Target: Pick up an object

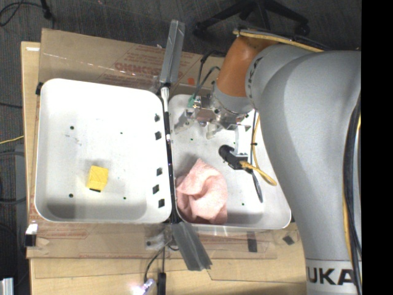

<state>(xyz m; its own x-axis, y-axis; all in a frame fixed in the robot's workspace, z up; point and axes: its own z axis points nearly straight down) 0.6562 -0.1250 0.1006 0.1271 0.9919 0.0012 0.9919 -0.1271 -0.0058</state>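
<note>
Two white bins sit side by side on the desk (80,48). The left bin (55,103) has one yellow block (97,178) near its front, with lots of bare room all around it. The right bin (276,217) has one pink cloth (201,192), bunched up at the front, close to the wall between the bins. The end effector (206,120) is over the back of the right bin, apart from the cloth. I cannot tell if it is open or closed. The big grey arm (307,134) covers that bin's right side.
</note>
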